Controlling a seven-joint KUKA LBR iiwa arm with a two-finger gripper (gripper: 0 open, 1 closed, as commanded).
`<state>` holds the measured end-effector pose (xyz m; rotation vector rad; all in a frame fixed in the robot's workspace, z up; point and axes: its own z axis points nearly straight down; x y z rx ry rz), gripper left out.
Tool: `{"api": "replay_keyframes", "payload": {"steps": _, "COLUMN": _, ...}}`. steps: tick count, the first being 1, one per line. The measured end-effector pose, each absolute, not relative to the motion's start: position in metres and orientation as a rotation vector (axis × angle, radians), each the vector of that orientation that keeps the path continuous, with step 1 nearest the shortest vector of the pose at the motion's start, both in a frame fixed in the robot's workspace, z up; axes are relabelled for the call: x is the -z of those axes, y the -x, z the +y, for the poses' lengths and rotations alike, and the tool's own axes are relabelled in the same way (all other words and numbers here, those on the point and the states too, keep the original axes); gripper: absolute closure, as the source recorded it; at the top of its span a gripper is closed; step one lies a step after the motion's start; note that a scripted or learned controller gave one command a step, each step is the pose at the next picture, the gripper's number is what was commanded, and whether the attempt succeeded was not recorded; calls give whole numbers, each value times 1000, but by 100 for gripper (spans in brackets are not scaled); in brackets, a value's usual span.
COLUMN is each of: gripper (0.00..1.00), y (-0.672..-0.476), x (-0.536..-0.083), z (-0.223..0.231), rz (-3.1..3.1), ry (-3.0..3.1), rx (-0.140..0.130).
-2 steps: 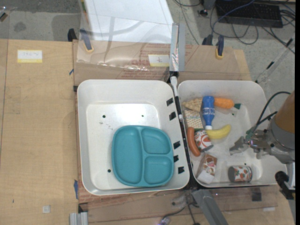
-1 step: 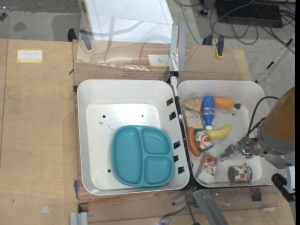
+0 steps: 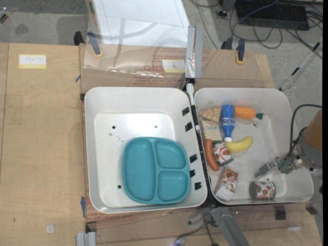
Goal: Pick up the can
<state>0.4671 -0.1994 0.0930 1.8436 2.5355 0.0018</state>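
Note:
The can [image 3: 262,189], grey with a red and white label, lies on its side in the near right corner of the right bin [image 3: 300,191]. My gripper [image 3: 267,168] hangs just above and behind it, pointing left, a small gap away from the can. Nothing shows in its grasp. The grey arm [image 3: 311,143] comes in over the bin's right rim.
The right bin also holds a blue bottle [image 3: 226,121], a carrot [image 3: 245,113], a banana [image 3: 240,144], a red sausage [image 3: 209,155], a small red-and-white tub [image 3: 221,152] and a packet [image 3: 228,182]. A teal divided plate [image 3: 155,170] lies in the left bin [image 3: 97,137].

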Motion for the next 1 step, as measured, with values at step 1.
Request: {"api": "replay_keyframes", "payload": {"steps": 1, "gripper": 0, "y": -468, "x": -92, "z": -122, "rz": 2644, "ry": -1695, "rx": -3}}
